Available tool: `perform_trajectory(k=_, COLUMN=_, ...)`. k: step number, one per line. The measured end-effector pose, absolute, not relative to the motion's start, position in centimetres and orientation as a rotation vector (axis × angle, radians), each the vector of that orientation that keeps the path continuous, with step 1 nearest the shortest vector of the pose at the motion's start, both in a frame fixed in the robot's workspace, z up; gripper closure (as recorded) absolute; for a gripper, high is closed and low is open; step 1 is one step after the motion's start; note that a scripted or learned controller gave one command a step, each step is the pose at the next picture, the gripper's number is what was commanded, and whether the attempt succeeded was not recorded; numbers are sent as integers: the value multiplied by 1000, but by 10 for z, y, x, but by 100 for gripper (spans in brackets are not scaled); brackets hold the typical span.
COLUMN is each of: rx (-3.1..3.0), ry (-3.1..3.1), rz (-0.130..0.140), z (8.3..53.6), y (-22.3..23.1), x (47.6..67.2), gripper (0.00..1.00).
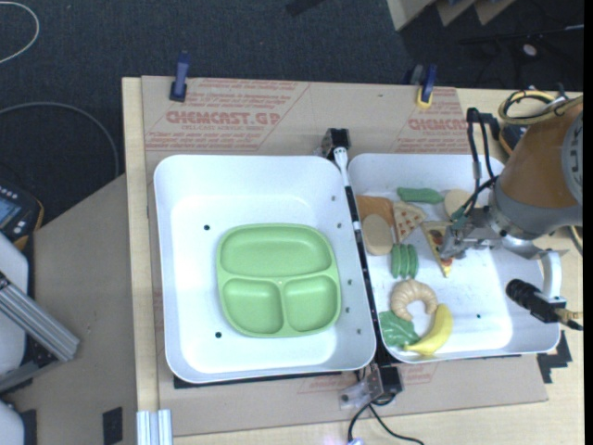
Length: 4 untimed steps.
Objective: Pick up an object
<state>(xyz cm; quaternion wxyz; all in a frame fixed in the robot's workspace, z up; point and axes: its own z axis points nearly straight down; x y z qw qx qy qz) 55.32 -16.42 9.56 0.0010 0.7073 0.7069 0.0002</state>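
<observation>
Croissant [413, 297], pale tan, curved, beside banana [434, 333].

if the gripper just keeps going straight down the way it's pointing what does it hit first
Most likely the small red and yellow toy piece lying on the floor of the right bin. The gripper sits right above it, pointing down into the bin. Depth is hard to judge from this slanted view, so it could meet bare bin floor beside it.
</observation>
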Motion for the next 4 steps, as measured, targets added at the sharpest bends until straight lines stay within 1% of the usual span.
perform_trajectory(k=1, rx=2226, ry=2229, rz=-2, z=123, y=-109, x=476, gripper=100)
perform_trajectory(k=2, rx=2209, ry=2230, rz=10, z=188, y=-22, x=480, gripper=100)
perform_trajectory(k=3, rx=2212, ry=2232, rz=3, z=184, y=59, x=479, gripper=100)
perform_trajectory(k=4, rx=2209, ry=2222, rz=22, z=328, y=77, x=481, gripper=100)
